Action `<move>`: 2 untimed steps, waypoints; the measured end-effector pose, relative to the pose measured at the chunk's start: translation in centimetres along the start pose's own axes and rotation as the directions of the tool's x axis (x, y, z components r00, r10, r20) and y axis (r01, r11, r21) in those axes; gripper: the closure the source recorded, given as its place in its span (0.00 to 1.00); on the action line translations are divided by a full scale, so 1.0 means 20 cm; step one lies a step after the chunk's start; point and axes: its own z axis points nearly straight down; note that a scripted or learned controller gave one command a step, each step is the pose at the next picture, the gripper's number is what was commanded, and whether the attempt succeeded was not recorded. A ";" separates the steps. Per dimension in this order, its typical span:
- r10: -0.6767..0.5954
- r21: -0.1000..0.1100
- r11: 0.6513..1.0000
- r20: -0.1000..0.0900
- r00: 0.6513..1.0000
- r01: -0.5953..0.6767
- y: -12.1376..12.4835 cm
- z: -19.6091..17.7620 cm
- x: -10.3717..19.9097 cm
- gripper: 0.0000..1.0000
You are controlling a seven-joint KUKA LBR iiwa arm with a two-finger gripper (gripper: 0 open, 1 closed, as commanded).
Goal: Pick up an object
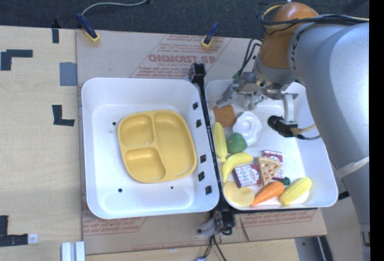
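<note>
You have the toy food heaped in the right bin (321,185): one brown bread piece (225,114) nearest the gripper (245,89), one white round piece (248,125), one green ball (236,143), one corn cob (296,189), one carrot (267,192), one banana (236,162); all smooth plastic; whether anything is gripped you cannot tell; the left bin (96,152) holds one yellow three-compartment tray (157,146).

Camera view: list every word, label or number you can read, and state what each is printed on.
"CHEMCAST GP": red print on the brown cardboard sheet under the bins; the smaller red lines beneath it are too blurred to read.
Small red box in the right bin: print too small to read.
</note>
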 end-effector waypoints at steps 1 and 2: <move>0.002 0.003 1.000 0.001 1.000 -0.002 -0.01 0.06 0.02 0.00; 0.002 0.000 1.000 0.002 1.000 -0.002 0.00 0.00 0.02 1.00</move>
